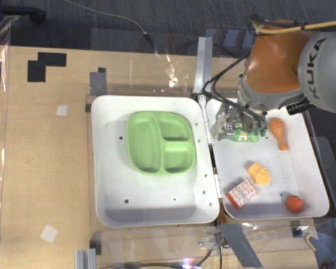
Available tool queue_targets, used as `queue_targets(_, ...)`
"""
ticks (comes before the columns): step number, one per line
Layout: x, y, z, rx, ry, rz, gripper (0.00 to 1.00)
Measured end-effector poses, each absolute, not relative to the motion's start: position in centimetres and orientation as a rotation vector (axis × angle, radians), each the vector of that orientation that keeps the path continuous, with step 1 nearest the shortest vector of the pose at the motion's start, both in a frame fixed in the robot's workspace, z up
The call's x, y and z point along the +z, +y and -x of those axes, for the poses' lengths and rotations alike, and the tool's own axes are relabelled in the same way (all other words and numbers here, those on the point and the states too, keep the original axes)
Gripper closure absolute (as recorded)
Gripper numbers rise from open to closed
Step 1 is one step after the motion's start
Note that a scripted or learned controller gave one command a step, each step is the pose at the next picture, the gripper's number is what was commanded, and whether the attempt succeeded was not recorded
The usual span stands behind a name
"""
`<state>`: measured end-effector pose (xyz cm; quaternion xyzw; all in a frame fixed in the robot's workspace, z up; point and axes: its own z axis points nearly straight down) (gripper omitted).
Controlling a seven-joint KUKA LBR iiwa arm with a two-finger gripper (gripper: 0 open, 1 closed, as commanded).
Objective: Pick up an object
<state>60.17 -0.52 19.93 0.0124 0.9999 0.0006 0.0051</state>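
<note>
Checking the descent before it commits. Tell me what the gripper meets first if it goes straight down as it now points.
Probably the green object lying just under the gripper in the right bin; depth is hard to judge from this slanted view.

The wooden surface [45,167] holds two white bins side by side: the left bin [109,206] and the right bin [313,172].

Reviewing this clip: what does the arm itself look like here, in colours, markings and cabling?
The arm is grey with white KUKA lettering and a wide orange band above the wrist. Black cables loop off the wrist. The gripper is a metallic grey assembly.
</note>
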Motion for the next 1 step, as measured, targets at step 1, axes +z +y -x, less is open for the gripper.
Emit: queue_targets(1,18.65,-0.05,-58.04,-0.001,2.964,1.014,1.0)
